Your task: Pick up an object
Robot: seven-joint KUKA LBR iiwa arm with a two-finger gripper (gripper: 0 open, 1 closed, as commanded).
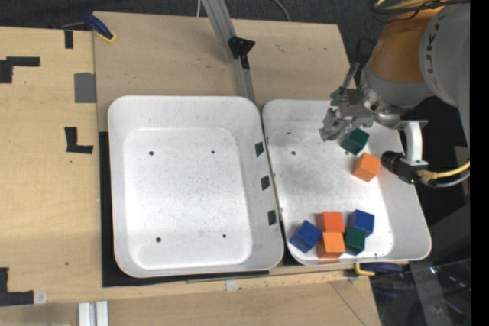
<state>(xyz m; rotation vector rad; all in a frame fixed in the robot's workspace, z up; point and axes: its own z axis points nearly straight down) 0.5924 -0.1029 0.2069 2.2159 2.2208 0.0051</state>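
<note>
Green cube sits just below the fingers, touching or nearly so. Their spread I cannot tell; a grasp is unconfirmed. Orange cube lies just beyond, five more clustered well below, in the right bin.

Two white bins are counted on the bench. Seven blocks are seen: three orange blocks, two blue blocks and two green blocks.
</note>
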